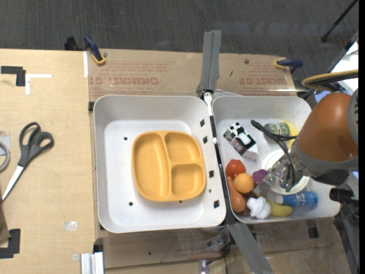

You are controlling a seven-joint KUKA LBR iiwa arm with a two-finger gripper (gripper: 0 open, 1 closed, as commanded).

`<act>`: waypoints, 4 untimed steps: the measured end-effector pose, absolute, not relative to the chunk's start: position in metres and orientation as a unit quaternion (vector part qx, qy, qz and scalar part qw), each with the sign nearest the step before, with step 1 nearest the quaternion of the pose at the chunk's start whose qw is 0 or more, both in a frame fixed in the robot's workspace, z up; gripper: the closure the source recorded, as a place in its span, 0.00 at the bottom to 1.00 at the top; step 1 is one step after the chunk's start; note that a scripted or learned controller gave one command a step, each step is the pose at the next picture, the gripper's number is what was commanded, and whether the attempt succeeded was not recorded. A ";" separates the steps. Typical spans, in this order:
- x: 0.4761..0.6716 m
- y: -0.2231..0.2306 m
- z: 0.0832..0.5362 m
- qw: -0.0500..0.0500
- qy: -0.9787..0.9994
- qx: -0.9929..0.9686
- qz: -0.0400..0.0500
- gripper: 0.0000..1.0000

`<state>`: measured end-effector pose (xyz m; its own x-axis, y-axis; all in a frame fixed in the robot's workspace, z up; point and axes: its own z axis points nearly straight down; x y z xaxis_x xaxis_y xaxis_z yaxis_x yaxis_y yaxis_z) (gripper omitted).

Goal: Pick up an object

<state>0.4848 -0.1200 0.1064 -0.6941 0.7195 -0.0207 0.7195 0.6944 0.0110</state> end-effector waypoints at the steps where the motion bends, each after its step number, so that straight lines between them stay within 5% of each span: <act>1: 0.530 -0.073 0.192 0.000 0.877 0.481 -0.001 1.00; 2: 0.532 -0.135 0.241 0.001 0.949 0.316 -0.001 1.00; 3: 0.545 -0.152 0.093 0.002 0.961 0.277 0.000 1.00; 4: 0.544 -0.152 0.093 0.002 0.961 0.276 0.000 0.00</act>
